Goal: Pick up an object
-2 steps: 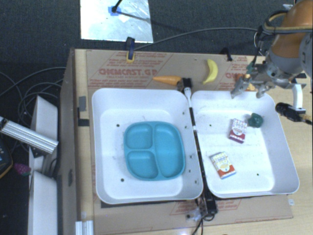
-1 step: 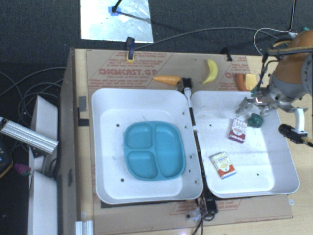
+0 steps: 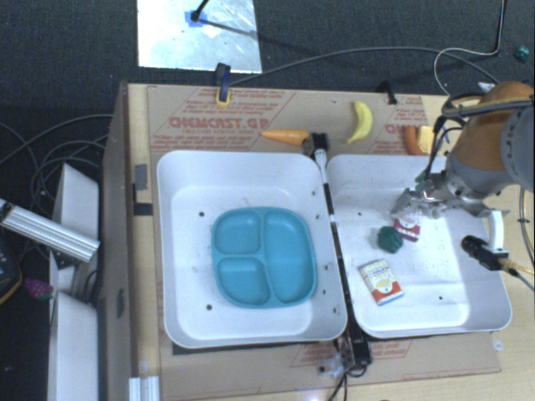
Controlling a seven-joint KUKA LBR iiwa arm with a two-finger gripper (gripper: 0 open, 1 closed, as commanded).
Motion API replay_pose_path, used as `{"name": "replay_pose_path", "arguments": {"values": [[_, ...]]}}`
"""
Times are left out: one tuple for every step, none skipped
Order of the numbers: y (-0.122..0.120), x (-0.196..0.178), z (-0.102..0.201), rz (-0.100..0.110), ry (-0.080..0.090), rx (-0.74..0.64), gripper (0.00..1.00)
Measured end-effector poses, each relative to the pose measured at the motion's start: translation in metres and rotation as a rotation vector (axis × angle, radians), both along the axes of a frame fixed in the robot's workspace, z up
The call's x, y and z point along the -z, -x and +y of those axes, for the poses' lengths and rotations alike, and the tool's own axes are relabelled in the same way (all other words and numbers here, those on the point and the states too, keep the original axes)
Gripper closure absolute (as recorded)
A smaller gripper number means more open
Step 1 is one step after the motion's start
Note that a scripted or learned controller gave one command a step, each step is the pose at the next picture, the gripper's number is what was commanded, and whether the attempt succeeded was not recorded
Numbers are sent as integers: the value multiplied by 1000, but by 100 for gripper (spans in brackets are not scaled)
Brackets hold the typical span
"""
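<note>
Nearest the camera: small yellow-and-red box (image 3: 381, 281), lying flat on the floor of the right bin (image 3: 468, 307), toward its near side. Just beyond it sat a dark green lump (image 3: 389, 239), and touching that on the far right a small red-and-white item (image 3: 408, 226). The end effector (image 3: 420, 200) hung directly over the red-and-white item, at or v. close to its top; whether it was spread or pressed together couldn't be told, nor whether it actually had the item. Arm came in from the right w/ an orange band above the wrist. Left bin (image 3: 184, 182) held a blue divided plate (image 3: 263, 255), roughly centred. On the worktop (image 3: 251, 115) beyond the bins: a carrot (image 3: 286, 137) by the divide, a banana (image 3: 362, 121) to its right, well apart from both bins' contents.
</note>
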State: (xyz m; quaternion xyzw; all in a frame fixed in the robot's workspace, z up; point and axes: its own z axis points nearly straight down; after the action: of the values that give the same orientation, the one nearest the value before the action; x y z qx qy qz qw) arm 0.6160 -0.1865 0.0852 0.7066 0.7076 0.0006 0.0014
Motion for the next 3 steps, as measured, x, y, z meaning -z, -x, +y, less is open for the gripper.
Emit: {"name": "replay_pose_path", "arguments": {"values": [[12, -58, 55, -1, -1, -3, 0], [28, 1, 9, 3, 0, 1, 0], [27, -10, 10, -1, 0, -1, 100]]}}
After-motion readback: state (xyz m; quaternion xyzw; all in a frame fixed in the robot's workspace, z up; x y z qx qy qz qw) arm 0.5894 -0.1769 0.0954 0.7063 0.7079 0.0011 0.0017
